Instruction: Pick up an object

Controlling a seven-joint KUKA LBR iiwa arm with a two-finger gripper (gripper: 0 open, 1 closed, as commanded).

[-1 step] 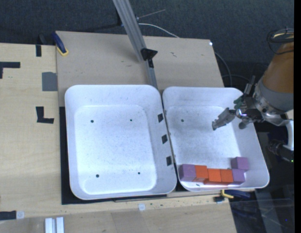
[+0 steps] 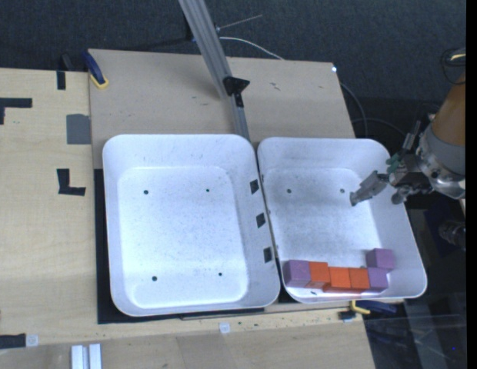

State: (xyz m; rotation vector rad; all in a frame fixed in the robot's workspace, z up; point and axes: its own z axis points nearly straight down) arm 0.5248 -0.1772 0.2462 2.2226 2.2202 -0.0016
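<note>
Jaws of the grey two-finger gripper (image 2: 381, 188) are standing spread apart, gripping nothing, over the right shallow white plastic bin (image 2: 315, 154). Beside it, the left white bin (image 2: 177, 146) is showing no readable writing. Purple and orange foam blocks (image 2: 340, 273) are lying along the right bin's near edge, edges blurring together.

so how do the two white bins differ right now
The right bin has purple and orange blocks lined along its near wall; the left bin shows just bare speckled floor. The gripper hangs over the right bin's far right side, while nothing hangs over the left bin. Both are shallow, white, rounded and sit touching side by side.
</note>
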